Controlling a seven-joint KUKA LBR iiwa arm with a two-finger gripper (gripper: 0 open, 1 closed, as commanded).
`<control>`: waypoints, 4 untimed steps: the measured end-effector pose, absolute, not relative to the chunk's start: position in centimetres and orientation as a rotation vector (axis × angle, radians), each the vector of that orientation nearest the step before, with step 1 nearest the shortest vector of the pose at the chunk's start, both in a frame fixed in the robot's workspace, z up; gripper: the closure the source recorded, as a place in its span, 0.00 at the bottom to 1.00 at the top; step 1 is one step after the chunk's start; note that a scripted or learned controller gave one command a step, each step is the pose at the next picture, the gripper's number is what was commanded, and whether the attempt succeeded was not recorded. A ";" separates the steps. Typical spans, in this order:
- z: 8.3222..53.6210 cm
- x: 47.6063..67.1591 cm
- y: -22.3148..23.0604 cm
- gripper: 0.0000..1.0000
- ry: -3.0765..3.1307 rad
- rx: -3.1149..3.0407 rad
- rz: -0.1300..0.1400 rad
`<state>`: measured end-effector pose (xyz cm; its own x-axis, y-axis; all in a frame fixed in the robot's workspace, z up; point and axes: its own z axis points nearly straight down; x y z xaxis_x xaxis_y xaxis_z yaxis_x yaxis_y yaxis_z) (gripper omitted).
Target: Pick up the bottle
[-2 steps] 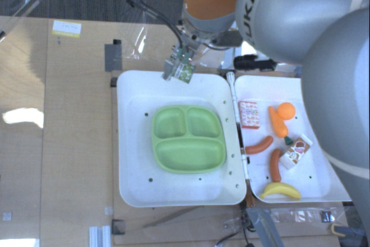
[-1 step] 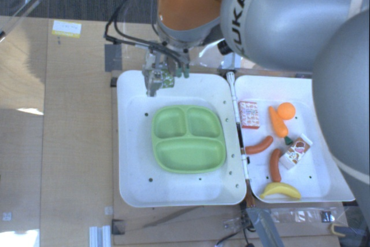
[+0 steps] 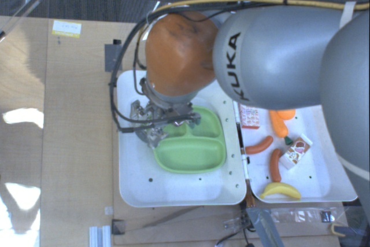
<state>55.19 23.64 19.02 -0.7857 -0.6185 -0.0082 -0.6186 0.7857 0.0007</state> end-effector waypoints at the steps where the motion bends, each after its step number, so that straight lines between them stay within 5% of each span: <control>1: 20.3 51.5 16.3 1.00 2.948 -1.058 0.002; 2: 33.2 53.3 23.5 1.00 3.101 -0.408 0.008; 3: 41.5 50.1 16.7 1.00 3.100 0.421 0.010; 4: 32.0 58.8 22.3 1.00 2.937 1.104 0.005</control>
